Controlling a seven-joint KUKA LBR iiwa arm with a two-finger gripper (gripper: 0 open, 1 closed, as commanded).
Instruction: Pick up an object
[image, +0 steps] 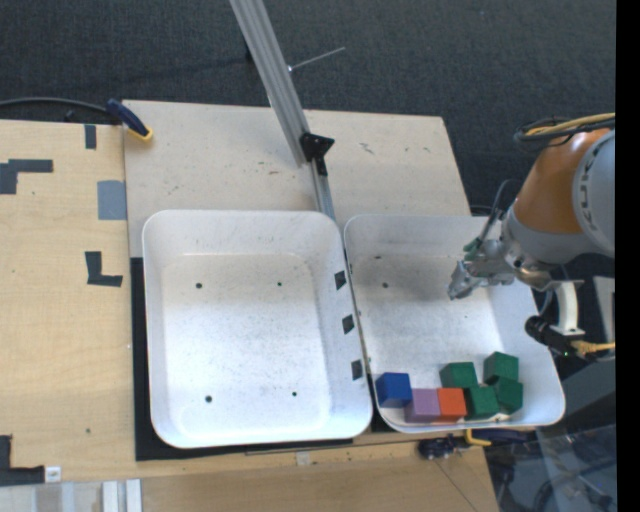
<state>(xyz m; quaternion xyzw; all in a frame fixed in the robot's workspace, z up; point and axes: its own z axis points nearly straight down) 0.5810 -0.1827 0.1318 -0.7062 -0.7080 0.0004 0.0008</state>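
Hanging over the right-hand bin (430, 240), the gripper (462, 287) sits in the right-middle of the frame, its metal tip pointing down and to the left toward the bin floor. Whether it is spread or closed cannot be told from this slanted view, and nothing can be seen between its tips. Behind it, the arm (560, 200) comes in from the right edge, grey with its orange band showing at the upper right.

All the objects lie bunched along the lower edge of the right-hand bin, well apart from the gripper. From left to right there is a blue block (393, 388), a purple block (426, 403) just beside it, an orange block (452, 402) touching the purple one, and a cluster of green blocks (487, 384) filling the lower right corner.

Occupying the centre of the frame, the left-hand bin (160, 300) has only small dark dots on its floor. Both bins rest on a pale wooden bench (60, 300) marked with grey tape pieces at the left. A slim metal rail (275, 75) runs diagonally from the top centre down to the gap between the bins. A blue-and-yellow clamp (130, 118) lies at the upper left.
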